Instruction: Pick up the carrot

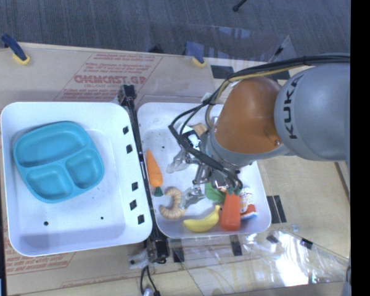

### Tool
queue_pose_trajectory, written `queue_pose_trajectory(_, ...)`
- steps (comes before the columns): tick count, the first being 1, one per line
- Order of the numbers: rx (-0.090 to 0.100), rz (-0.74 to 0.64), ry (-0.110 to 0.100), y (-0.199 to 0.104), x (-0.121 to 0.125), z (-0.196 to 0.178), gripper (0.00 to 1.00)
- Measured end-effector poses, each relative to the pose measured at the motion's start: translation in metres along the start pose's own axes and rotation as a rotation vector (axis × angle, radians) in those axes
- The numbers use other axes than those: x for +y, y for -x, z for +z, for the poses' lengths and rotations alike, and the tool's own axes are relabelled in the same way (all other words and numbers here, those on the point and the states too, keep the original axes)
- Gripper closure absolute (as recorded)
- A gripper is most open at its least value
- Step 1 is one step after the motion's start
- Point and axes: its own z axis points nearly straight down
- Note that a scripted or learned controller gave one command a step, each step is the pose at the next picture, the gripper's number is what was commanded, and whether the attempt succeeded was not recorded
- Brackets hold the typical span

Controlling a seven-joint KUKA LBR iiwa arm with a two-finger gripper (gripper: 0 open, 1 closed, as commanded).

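The orange tapered carrot [153,168] is seen lying by the left wall of the right white bin [149,119]. The metal two-finger gripper [194,176] is poised beside it, spread wide, nothing held.

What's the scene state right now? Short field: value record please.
carrot: right bin, by its left wall, lying free
gripper: over right bin, right of carrot, apart from it
near gripper: banana, tan curled item, orange-red bottle, green item
left bin: holds blue divided tray
task status: carrot not picked up
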Motion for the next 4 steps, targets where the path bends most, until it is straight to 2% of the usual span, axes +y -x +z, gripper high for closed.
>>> queue_pose_trajectory(1,0.000,-0.031,-0.009,0.018,-0.012,0.066,0.00)
queue_pose_trajectory(2,-0.008,-0.059,-0.010,0.078,-0.113,0.045,0.00)
queue_pose_trajectory(3,0.000,0.024,-0.001,0.049,-0.022,0.065,0.00)
queue_pose_trajectory(4,-0.009,0.079,-0.006,0.102,-0.040,0.032,0.00)
